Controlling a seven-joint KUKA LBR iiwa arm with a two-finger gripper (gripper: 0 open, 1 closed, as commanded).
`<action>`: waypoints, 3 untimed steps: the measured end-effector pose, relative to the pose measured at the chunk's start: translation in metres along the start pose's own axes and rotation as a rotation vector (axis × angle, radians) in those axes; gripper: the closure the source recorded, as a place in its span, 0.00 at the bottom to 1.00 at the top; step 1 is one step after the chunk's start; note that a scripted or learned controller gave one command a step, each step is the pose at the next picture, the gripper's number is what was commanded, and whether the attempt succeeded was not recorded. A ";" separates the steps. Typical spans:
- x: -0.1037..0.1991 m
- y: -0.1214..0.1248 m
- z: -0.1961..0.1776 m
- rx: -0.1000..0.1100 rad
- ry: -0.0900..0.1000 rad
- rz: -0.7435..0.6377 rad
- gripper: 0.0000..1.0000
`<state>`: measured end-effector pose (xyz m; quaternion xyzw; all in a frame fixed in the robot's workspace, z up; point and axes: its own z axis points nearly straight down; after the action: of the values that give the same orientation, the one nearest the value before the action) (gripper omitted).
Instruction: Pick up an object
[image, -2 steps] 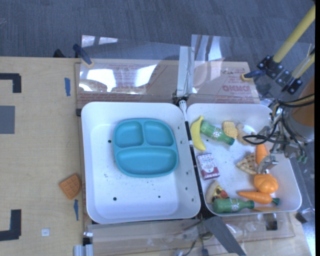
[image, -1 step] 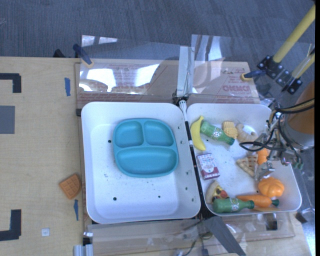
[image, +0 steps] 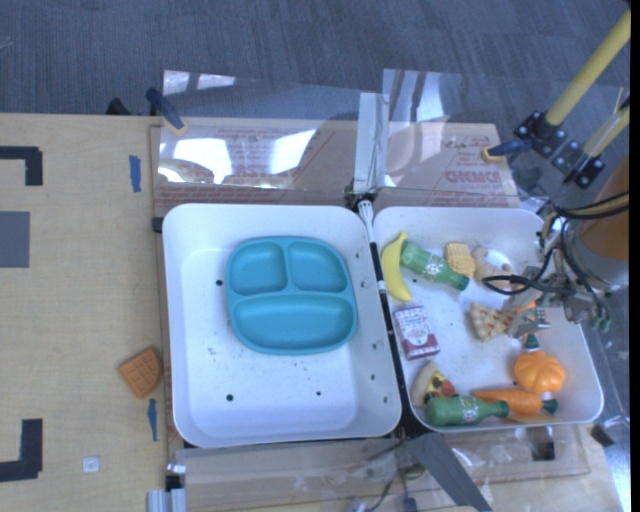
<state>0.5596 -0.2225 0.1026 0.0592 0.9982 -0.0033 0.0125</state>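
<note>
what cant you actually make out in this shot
- Claw: in the camera view it blurs into cables and the waffle-like toy; whether it grips anything is unclear.
- Small red and white carton: label print too small to read.
- Green toy bottle at the right white bin's near wall: what the yellow wedge-shaped toy beside it is cannot be told.
- Grey arm: cut off by the right edge.

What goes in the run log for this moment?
gripper: low in right bin | beside: waffle piece | left bin: blue plate

The gripper (image: 528, 300) reaches in from the right, pointing down.
</note>
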 end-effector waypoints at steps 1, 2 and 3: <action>-0.024 0.059 -0.098 -0.005 0.008 -0.027 1.00; 0.001 0.071 0.011 -0.005 0.015 -0.068 1.00; -0.029 0.001 0.015 -0.004 0.013 -0.235 1.00</action>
<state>0.5884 -0.2254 0.0888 -0.0581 0.9983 -0.0022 0.0059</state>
